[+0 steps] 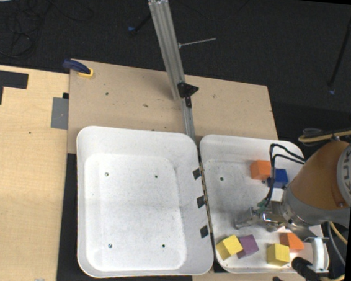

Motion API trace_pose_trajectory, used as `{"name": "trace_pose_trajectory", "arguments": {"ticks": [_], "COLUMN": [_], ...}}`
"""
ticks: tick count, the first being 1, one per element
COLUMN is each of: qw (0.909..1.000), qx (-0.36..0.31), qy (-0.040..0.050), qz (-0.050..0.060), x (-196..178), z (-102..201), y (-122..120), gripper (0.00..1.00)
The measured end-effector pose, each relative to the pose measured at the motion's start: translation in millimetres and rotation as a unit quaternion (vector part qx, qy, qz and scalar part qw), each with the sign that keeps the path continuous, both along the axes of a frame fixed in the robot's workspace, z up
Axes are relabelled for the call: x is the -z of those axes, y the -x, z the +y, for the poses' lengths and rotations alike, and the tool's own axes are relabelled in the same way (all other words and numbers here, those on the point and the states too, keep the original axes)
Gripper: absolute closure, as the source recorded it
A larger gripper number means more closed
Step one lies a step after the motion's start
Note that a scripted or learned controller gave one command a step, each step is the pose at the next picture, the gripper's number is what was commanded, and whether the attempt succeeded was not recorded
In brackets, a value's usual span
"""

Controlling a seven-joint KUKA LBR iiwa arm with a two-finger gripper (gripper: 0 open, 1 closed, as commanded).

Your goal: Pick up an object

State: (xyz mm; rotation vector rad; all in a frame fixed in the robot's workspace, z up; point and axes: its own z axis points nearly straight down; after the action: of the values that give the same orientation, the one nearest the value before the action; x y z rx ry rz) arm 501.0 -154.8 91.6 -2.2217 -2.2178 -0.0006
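Small foam blocks lie in the right-hand shallow white bin [224,149]; none sits between the fingers.

Orange cube [260,170] touches blue cube [279,177] nr the bin's far right. Along the near edge: yellow cube [230,246] touching purple cube [248,244], a 2nd yellow cube [277,254] and a 2nd orange block [292,242] just beside it. Metal two-finger gripper [246,219] is low over the bin floor betw. those groups, w/ nothing gripped; whether the claw is spread or pressed together can't be told. Grey-and-orange arm [320,183] comes in from the right. Left-hand white bin [94,141] adjoins. Slanted aluminium rail [170,46] rises behind, over the wooden bench [130,98].
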Motion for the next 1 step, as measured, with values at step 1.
{"name": "trace_pose_trajectory", "arguments": {"ticks": [1], "qw": [1.0], "qx": [0.003], "qy": [-0.0009], "qz": [0.001], "x": [-10.3], "z": [-1.0], "y": [0.7], "gripper": [1.0]}}
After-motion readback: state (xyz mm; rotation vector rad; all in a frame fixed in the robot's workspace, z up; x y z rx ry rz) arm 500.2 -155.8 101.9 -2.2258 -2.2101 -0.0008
